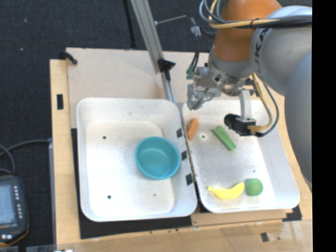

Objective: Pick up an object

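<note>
1. Hovering over the far edge of the right bin (273,193), the gripper (197,100) is hanging from the grey arm (283,46) with its orange band; we are not able to tell its state and are seeing nothing held.
2. Just below it, we are logging an orange carrot-like piece (192,128) lying by the divider between the bins.
3. Near that, a green stick (224,138) is lying aslant.
4. Toward the near edge, a yellow banana (227,191) is lying just beside a green ball (254,187).
5. A blue bowl (157,158) is sitting upright in the left bin (105,193).
</note>
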